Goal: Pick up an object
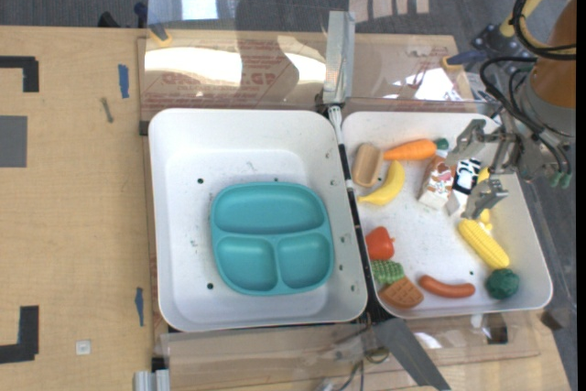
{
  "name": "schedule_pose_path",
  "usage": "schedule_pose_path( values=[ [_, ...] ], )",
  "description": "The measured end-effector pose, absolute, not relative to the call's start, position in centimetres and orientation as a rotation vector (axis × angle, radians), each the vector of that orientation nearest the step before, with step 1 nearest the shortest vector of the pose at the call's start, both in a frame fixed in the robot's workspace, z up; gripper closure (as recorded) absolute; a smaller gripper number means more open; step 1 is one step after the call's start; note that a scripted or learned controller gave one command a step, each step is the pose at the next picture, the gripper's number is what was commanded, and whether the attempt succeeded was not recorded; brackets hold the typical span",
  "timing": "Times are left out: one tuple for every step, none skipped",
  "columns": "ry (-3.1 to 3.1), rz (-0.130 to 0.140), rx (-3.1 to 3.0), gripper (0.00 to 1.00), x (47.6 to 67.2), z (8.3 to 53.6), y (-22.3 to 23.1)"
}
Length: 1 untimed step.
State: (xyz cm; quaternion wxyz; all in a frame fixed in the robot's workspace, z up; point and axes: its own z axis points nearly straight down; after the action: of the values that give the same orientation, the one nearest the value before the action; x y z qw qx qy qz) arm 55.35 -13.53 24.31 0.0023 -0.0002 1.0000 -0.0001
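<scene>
Toy food [430, 224] crowds the right bin [540, 275]; its centre lies bare.

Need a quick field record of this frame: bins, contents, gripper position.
left bin: teal three-compartment tray
right bin: toy food
top row: bread roll, carrot, banana, small carton
bottom row: red pepper, sausage, corn cob, broccoli
gripper: over the right bin's right side, above the corn cob
held: nothing seen between fingers
</scene>
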Motion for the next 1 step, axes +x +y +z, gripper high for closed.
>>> schedule_pose_path(
  values=[
    [3.14, 0.006, -0.219, 0.0, 58.96, 14.53, -12.03]
  ],
)
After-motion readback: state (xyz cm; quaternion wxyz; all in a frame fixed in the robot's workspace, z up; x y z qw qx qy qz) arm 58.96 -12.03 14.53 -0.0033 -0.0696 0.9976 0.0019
